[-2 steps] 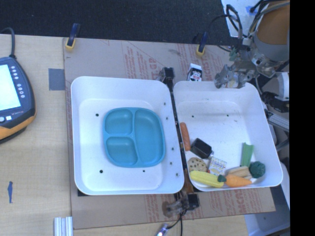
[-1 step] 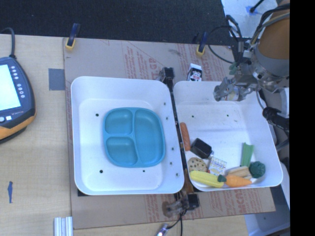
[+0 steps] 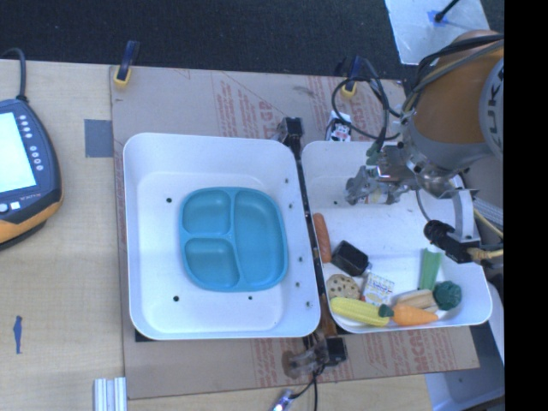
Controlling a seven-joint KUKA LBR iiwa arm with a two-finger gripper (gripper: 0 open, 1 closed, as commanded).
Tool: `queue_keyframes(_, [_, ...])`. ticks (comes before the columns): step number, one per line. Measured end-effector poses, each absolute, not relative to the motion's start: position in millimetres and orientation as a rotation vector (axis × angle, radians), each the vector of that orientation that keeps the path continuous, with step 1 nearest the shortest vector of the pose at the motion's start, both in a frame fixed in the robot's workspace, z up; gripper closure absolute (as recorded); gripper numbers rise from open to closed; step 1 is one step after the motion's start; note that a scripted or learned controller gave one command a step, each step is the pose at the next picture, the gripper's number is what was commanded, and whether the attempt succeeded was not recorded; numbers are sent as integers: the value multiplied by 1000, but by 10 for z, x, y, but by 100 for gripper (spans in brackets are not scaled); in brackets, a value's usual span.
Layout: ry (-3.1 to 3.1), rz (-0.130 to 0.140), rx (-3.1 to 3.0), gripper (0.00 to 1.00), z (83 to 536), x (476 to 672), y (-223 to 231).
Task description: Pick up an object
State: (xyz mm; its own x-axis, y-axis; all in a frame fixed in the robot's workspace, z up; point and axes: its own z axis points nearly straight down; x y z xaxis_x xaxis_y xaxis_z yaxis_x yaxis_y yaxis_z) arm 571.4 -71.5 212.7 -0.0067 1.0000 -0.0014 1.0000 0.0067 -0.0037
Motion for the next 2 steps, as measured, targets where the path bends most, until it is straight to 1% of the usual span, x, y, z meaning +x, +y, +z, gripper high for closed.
queue_keyframes(1, [-2227,7,-2212,100,1992,5765,-378])
queue_keyframes(2, [-2230,6,-2210,100,2161,5374,365])
